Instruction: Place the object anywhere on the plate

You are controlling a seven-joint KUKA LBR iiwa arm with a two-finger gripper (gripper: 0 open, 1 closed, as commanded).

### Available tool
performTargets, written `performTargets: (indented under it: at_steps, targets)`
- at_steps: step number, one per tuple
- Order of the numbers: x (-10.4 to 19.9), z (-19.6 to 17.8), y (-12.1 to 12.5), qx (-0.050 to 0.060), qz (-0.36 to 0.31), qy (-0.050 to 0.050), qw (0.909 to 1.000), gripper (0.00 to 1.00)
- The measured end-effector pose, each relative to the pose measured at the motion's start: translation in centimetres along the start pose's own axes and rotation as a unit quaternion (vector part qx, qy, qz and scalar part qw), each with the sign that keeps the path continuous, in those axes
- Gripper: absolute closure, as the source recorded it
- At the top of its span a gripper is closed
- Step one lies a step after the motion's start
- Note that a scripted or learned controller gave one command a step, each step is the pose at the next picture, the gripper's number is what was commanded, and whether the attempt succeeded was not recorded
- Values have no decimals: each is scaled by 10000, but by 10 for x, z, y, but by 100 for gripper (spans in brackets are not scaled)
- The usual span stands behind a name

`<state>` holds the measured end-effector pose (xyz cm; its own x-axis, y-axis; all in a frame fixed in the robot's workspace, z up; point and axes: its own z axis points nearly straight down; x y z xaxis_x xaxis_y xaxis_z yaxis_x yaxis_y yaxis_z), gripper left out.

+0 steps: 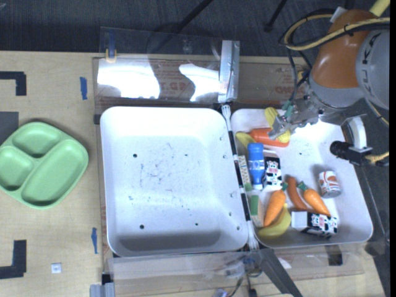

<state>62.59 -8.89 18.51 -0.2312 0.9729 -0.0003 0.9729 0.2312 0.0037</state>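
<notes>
A green plate (pixel 40 164) with divided compartments lies on the wooden bench at the far left, outside the bins. My gripper (pixel 286 122) hangs low over the back of the right bin (pixel 359 218), just above an orange carrot (pixel 267 136) and beside a yellow banana (pixel 270 113). I see nothing lifted off the bin floor. A blue bottle (pixel 255 157) and a cow-patterned carton (pixel 272 172) lie just in front of the carrot.
The right bin also holds more carrots (pixel 275 206), a second banana (pixel 279 226), a small can (pixel 329 183) and another cow-patterned carton (pixel 322 223). The left bin (pixel 164 178) lies between the right bin and the plate. A shiny panel (pixel 161 79) stands behind the bins.
</notes>
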Motion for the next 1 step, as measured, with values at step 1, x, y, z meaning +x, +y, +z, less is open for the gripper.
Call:
performTargets:
  at_steps: [1]
  targets:
    - [0, 0, 0, 0, 0, 0, 10000, 0]
